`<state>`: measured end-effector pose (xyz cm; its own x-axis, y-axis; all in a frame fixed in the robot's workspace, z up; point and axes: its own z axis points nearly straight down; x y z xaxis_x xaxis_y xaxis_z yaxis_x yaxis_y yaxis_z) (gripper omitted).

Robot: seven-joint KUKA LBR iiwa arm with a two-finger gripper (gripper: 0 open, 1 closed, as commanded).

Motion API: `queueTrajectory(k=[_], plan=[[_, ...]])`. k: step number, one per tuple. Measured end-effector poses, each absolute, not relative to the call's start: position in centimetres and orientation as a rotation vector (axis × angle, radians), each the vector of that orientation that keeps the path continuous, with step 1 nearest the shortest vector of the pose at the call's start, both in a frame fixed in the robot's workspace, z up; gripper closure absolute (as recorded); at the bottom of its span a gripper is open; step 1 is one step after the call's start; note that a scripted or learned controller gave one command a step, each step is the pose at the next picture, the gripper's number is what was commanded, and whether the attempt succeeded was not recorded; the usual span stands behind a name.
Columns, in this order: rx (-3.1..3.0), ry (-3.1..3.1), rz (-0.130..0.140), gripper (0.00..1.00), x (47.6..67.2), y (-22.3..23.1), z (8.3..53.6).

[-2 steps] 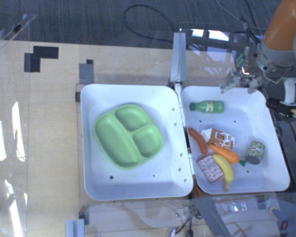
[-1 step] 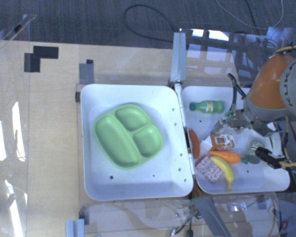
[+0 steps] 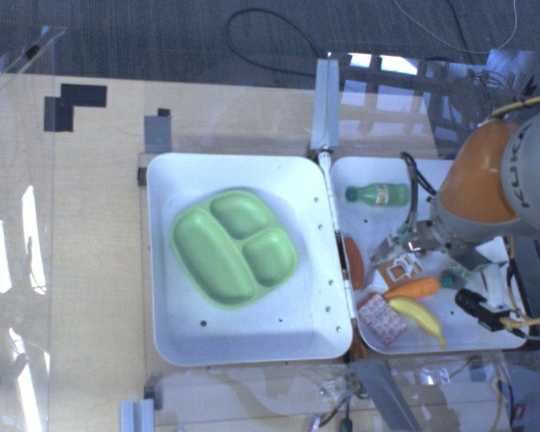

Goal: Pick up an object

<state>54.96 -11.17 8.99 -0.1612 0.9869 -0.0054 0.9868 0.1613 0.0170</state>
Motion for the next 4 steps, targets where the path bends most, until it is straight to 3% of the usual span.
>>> queueTrajectory(k=[1,2,3,4], plan=[[2.018,2.384,0.025,1.0,55.3,-10.9,10.1],[2.018,2.384,0.024,0.0,55.3,-10.9,10.1],[1.976,2.42,0.018,0.0,50.8,-11.1,9.0],[1.969,2.421,0.027,1.0,51.2,-11.0,10.1]])
